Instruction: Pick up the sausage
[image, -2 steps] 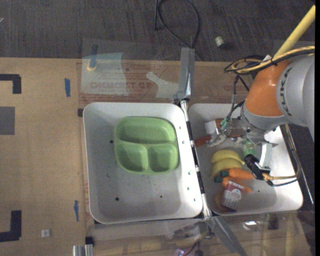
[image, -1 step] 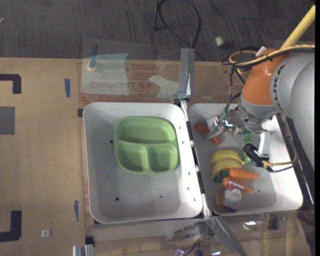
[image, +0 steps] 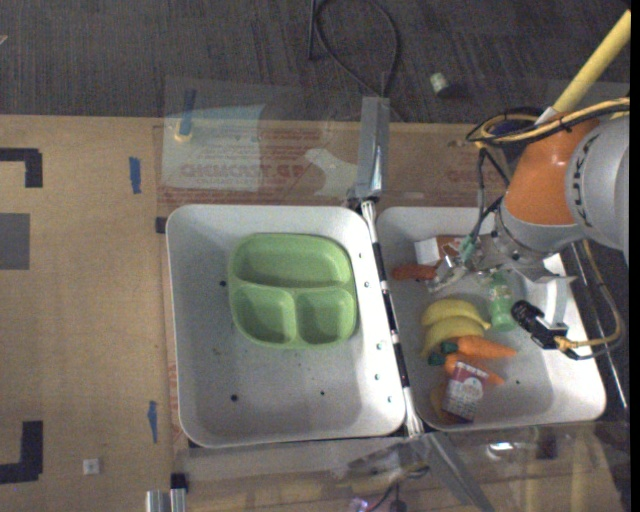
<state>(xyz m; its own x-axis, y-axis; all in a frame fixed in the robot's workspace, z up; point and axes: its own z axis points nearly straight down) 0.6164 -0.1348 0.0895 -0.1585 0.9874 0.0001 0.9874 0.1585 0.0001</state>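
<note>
Camera view, single frame, items listed by position relative to the gripper (image: 462, 262).

1. Gripper: metal, at the end of the grey arm (image: 600, 190) with its orange band (image: 540, 185); it sits low over the far part of the right bin (image: 580, 395). Whether it is spread or pressed together cannot be told; the tip is a blur of metal parts.

2. Sausage (image: 413, 271): reddish-brown, lying flat on the bin floor, just to the image-left of the gripper, its near end close to or touching the tip; which of the two cannot be told. Nothing shows it lifted or clasped.

3. White block (image: 427, 249): small, just beyond the sausage, to the gripper's image-left and slightly farther from the camera.

4. Bananas (image: 452, 322): two yellow pieces, side by side, below the gripper in the picture, nearer the camera.

5. Carrot (image: 482, 348): orange with a green end, just beyond the bananas on the camera side.

6. Small carton (image: 462, 392): red and white, tilted, nearest the camera of the bin's contents, well apart from the gripper.

7. Pale green item (image: 499, 303): small, blurred, to the image-right of the bananas, just below the wrist; its kind cannot be told.

8. Black cable plug (image: 535, 324): hanging from the arm over the bin's right part.

9. Left bin (image: 200, 400): well to the image-left of the gripper, across the divider; it holds a green compartment tray (image: 293, 288).
</note>
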